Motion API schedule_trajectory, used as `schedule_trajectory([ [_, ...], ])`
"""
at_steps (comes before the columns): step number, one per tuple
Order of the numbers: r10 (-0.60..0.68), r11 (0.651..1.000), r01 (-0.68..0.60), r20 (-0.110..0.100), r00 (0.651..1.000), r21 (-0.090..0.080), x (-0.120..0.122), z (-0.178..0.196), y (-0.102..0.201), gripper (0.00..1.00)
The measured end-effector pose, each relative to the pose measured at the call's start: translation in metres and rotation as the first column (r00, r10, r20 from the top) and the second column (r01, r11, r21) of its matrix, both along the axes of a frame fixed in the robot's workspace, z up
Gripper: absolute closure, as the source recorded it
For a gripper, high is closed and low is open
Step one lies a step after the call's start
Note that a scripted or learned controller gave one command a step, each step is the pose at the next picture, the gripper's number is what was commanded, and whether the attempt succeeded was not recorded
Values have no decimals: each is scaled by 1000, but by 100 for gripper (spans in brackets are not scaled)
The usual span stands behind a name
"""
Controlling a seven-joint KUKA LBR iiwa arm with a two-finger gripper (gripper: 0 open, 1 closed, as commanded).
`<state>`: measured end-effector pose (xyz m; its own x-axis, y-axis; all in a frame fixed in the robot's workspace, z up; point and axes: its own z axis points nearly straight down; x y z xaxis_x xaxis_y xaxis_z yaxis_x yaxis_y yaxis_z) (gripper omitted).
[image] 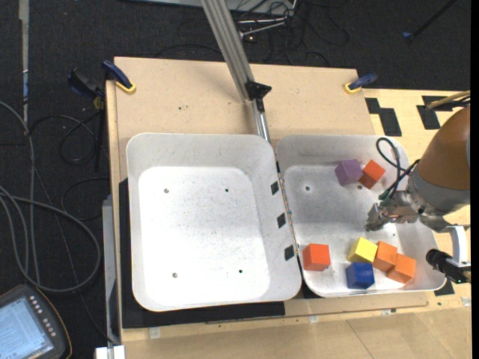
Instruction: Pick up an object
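Gripper (376, 217) hung just above the yellow block (364, 250), finger state unclear. Nothing lifted; whole pick was left.

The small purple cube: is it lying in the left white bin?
No, the small purple cube lies in the right white bin, touching or nearly touching an orange cube near its far side.
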<state>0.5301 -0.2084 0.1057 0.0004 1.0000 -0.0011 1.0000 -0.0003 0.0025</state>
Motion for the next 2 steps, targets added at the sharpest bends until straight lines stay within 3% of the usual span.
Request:
schedule_trajectory([
  [2, 3, 1000, -3, 4, 1000, -2, -1, 95, -8, 100],
])
